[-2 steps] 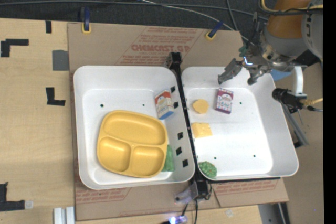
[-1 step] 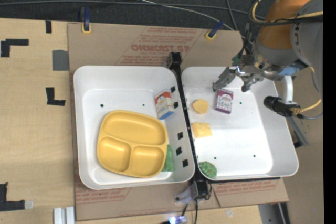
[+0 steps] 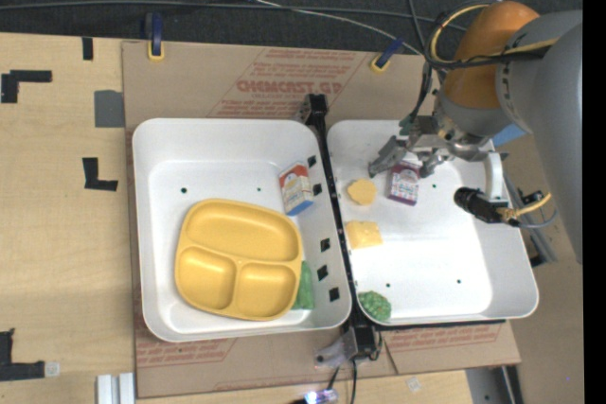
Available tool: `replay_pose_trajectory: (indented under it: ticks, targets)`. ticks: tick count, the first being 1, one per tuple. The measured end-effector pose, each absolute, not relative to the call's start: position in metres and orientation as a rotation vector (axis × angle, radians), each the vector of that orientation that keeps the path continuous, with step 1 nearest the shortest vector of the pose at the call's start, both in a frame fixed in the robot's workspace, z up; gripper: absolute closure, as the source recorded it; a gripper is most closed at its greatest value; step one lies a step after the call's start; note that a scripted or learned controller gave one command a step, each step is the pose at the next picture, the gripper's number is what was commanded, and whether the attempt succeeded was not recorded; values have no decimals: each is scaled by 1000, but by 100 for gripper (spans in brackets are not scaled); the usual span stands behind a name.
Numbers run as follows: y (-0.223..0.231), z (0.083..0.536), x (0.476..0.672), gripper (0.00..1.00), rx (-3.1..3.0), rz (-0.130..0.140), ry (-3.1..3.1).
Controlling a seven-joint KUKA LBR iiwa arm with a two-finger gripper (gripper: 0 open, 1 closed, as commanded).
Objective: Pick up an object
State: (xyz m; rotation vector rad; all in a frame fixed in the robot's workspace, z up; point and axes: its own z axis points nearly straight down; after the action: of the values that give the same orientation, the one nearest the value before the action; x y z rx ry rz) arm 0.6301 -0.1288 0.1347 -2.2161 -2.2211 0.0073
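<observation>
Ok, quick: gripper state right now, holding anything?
Gripper: over the right white bin, directly above the small purple-and-white packet; whether it grips the packet cannot be told.

Grey arm (image 3: 530, 61) reaching from right, pincer (image 3: 407, 154) lowered

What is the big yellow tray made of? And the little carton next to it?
The yellow tray looks like moulded plastic: one even colour, smooth, slightly glossy, with rounded compartments. The small carton beside it looks like printed cardboard, going by its folded boxy shape and coloured print, though it could be a plastic toy copy.
</observation>
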Motion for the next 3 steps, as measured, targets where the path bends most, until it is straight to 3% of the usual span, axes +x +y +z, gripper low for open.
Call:
replay_pose_trajectory:
  ticks: [1,2,3]
  targets:
    - [-131,87,632,0,-2228,1,-2230]
    - [-131,103,635,100,-2232,-8,-2237]
    - [-134,155,627,100,-2223,-2,-2224]
